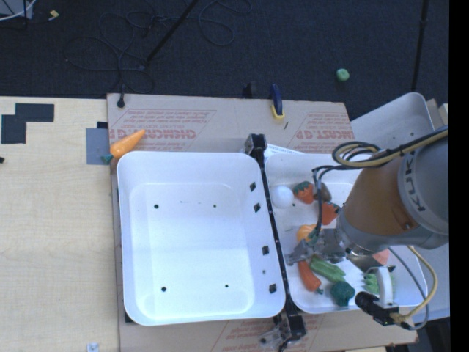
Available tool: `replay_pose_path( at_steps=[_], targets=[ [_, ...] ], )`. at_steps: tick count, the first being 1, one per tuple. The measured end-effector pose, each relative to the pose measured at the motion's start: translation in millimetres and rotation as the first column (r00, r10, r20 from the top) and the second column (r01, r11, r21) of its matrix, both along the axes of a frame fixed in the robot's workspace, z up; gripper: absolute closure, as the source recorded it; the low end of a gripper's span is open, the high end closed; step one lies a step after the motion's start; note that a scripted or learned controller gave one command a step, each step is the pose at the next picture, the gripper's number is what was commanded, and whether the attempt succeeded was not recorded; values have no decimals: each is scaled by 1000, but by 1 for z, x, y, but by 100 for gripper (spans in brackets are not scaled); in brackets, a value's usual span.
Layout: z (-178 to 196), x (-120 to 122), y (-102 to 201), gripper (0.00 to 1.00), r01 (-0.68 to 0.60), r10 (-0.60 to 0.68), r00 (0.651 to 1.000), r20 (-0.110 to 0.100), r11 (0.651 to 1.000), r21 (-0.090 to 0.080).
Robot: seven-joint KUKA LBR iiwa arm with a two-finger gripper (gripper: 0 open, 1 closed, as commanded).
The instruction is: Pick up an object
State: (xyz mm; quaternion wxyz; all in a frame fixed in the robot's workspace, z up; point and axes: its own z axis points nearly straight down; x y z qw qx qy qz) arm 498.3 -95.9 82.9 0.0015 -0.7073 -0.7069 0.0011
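Because the arm reaches in from the right, the gripper (311, 249) is seen low over the right bin (293, 169), where all the loose toys are gathered. Its grey fingers are spread narrowly, with nothing seen between them, so no hold can be claimed. Just below the jaws lie an orange carrot (308, 276) and a green pepper (327, 270), touching each other; either is judged the likeliest target. Just above the jaws an orange piece (305, 232) is seen, and farther up a white ball (282, 195) and a small red-and-green toy (303, 191) rest near the divider. A teal piece (342, 293) sits below and right of the jaws. The left bin (146, 169) is well apart to the left, presumably kept for drop-off. A second carrot (126, 142) lies outside it, on the cardboard.
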Motion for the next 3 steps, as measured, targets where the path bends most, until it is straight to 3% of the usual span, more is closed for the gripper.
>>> replay_pose_path(
  at_steps=[1, 2, 3],
  targets=[
    [15, 1, -3, 100, 8, -8, 1000, 0, 1000, 1],
    [110, 34, 62, 100, -9, 9, 1000, 11, 1000, 1],
    [104, 13, 77, 100, -2, 2, 1000, -2, 1000, 1]
  ],
)
